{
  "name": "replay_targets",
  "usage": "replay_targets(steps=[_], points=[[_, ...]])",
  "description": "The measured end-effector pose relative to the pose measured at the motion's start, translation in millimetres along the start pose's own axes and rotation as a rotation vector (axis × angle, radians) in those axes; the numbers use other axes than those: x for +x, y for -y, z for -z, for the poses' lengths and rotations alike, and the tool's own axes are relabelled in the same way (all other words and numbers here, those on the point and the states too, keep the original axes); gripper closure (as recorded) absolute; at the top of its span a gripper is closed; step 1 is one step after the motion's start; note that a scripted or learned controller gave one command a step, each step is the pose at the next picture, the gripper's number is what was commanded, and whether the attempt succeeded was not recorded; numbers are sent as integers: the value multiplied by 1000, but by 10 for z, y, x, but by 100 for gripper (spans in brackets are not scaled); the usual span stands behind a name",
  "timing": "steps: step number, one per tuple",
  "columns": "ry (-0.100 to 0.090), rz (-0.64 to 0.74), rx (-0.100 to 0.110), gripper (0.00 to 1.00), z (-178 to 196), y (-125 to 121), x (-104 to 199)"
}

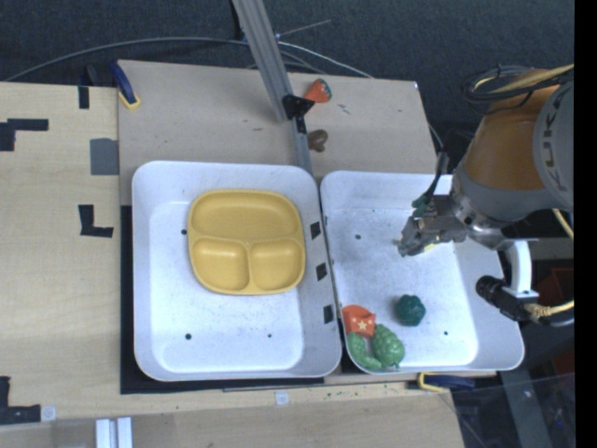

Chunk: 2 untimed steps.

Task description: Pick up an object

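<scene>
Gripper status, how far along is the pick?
Done: the arm has reached over the right bin, with the gripper above the bin's bare floor. In hand: nothing visible at the gripper. Left: the whole pick. The dark green ball, the orange piece and the green toy lie near the bin's front edge; the yellow divided plate sits in the left bin.

Grey arm with broad orange band, yellow cables looped on top, dark metal gripper
</scene>
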State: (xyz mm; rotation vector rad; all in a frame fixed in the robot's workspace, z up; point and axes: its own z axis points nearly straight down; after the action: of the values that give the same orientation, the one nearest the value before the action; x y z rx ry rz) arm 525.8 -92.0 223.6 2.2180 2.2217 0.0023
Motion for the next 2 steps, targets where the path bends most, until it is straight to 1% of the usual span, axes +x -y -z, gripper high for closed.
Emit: replay_targets(steps=[1, 2], points=[[-2, 4, 5, 100, -90, 17, 520], [-2, 6, 6, 100, -161, 83, 1081]])
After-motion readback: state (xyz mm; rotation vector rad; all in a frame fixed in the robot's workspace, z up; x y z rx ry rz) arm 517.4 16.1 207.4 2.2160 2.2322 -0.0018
